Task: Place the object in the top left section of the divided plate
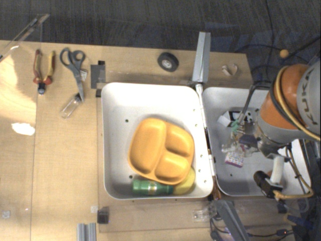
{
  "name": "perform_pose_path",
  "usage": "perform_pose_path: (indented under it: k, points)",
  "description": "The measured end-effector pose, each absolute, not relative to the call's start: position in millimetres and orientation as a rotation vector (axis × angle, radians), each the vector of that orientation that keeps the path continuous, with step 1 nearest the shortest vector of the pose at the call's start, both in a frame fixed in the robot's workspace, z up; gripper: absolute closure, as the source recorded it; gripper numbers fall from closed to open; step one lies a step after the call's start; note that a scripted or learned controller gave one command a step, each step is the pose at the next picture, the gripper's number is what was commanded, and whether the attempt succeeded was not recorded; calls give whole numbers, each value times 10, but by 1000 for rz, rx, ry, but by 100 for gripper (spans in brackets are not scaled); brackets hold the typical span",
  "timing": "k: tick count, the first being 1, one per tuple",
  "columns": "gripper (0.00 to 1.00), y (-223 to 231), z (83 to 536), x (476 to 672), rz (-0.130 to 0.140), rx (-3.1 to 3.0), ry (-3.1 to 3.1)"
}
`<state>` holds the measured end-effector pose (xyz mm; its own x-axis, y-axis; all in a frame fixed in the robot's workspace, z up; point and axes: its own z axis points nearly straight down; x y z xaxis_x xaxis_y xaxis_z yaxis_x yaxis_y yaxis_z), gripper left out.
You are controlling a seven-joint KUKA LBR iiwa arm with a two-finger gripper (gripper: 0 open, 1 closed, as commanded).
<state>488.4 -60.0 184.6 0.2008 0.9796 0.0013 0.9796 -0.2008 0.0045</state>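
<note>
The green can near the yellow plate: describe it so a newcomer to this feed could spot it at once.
Start at the left white bin, which holds the yellow divided plate. Follow the plate's near edge down to the bin's front wall: the green can lies there on its side, partly tucked under the plate. It is the green cylinder, while the thing beside it is a rounded yellow object.

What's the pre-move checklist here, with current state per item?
1. Divided plate inside the left bin: ok.
2. Plate sections free of objects: ok.
3. Plate lying flat: not ok, it rests on a green can and a yellow item at its near edge.
4. Arm over the right bin: ok.
5. Tool state, and whether it holds anything: cannot tell.
6. Small packet in the right bin as a possible object: cannot tell.
</note>
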Motion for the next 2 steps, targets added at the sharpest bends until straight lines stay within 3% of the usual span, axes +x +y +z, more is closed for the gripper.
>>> perform_pose_path:
  k: [1,2]
  points:
    - [100,176,2137,5186,5,2312,2123]
    - [0,175,2137,5187,5,2312,2123]
